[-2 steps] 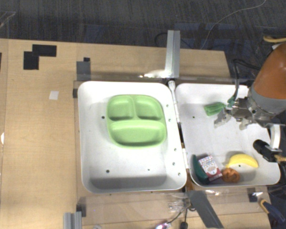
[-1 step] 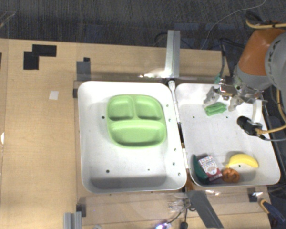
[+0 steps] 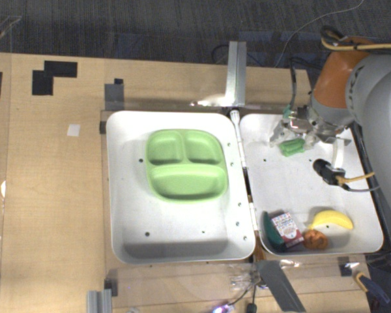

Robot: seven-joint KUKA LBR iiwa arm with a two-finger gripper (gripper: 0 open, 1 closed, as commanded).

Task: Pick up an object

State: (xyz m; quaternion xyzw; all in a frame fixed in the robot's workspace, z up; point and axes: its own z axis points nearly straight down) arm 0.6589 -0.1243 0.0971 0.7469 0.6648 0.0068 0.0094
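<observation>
A dark grey carpeted floor runs across the top of the frame. Below it lies a light wooden bench top, with black square markings at its upper left.

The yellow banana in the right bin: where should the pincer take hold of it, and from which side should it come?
Probably the middle of the banana, from straight above, fingers across its narrow width. It lies flat, its curve arching toward the far side. The bin wall sits near its right end and a brown object touches its left, so the middle looks freest.
</observation>
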